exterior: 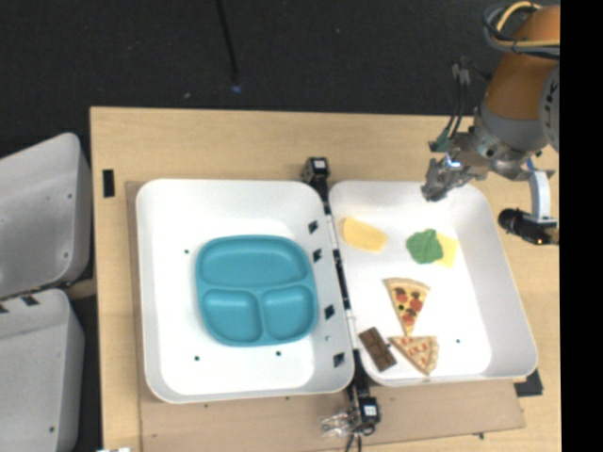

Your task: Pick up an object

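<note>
1. Up at the far right corner of the right shallow white bin (490, 252): the two-finger gripper (435, 190), hanging off the grey arm with its orange band (513, 88), just over the bin's rim.
2. Jaws: cannot tell whether open or closed, too small and dark from this angle; nothing seen between them.
3. Below it, inside the right bin, 5 toy food pieces, all lying flat on the white floor.
4. Nearest the gripper: a bumpy green leafy piece (425, 245), resting partly on a small yellow piece (447, 251) that peeks out on its right side.
5. Left of that, near the divider: a smooth pale-yellow oval piece (364, 235), lying apart from the others.
6. Centre of the bin: a pizza slice with red dots and a tan crust (407, 302), point aimed toward the near edge.
7. Near front corner: a second, paler pizza slice (417, 352), just beside a dark brown chocolate-bar piece (377, 347) lying at a slant.
8. Over in the left shallow white bin (160, 347): a teal plastic tray with 3 compartments (254, 288), sitting in the middle.
</note>
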Controlling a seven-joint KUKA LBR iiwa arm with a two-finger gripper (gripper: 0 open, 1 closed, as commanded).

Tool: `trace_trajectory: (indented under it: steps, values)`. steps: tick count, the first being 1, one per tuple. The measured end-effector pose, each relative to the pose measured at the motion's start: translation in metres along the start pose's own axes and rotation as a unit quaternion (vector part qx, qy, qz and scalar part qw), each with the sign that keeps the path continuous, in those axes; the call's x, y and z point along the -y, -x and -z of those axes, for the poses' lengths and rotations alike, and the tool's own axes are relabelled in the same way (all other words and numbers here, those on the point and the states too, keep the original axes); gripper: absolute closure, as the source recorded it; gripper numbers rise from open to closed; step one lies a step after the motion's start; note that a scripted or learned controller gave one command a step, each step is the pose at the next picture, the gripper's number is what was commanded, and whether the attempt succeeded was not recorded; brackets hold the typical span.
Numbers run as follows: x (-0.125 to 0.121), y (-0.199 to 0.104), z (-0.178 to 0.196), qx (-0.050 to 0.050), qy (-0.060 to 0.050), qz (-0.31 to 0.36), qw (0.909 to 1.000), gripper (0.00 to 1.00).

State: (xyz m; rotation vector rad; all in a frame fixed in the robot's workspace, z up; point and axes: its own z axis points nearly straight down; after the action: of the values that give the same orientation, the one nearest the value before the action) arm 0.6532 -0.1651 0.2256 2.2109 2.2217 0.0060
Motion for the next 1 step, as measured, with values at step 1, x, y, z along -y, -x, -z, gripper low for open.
trace_trajectory:
  steps: [1]
  values:
    - [-0.0012,0.0013,0.0285,-0.001,-0.001,-0.001,1.0000,1.00]
